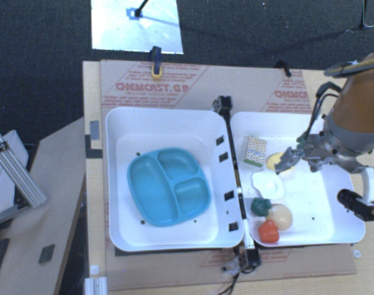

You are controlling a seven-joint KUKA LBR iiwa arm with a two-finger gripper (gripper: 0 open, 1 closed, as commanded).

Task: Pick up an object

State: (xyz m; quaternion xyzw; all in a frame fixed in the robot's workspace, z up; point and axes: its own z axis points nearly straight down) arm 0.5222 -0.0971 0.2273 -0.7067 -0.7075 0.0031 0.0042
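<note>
The right bin (334, 226) holds several small items: a green-and-white patterned packet (255, 150), a yellow piece (274, 161), a white fried-egg shape (268, 185), a dark green item (259, 206), a beige egg (280, 216) and a red item (268, 232). My gripper (288, 160) hangs low in this bin, its dark fingertips right beside the yellow piece, touching or nearly touching its right side. No object shows clearly between the fingers.
The left bin (122, 134) carries a blue three-compartment tray (169, 185). A black clip divider (231, 165) runs between the bins. The arm's orange-banded body (359, 109) overhangs the right bin's far right side. A yellow clamp (157, 69) sits at the bench's back.
</note>
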